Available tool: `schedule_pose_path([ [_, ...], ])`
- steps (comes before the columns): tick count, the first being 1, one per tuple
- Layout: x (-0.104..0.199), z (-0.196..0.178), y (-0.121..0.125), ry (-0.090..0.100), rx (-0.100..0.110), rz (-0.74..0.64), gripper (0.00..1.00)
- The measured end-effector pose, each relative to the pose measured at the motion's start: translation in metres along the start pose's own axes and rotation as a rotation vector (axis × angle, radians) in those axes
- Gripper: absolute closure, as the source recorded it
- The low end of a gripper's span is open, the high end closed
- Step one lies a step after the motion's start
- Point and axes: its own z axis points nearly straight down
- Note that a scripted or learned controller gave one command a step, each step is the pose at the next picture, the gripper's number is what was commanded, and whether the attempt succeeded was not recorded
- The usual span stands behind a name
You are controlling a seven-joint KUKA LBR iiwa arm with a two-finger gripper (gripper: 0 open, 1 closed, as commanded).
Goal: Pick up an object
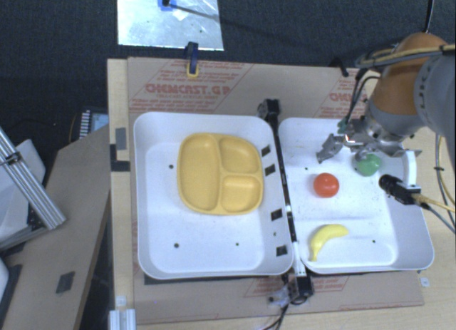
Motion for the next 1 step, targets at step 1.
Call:
schedule_pose_path([
  [1,0.0005,0.0515,0.0004,0.000,0.000,0.001,0.00],
])
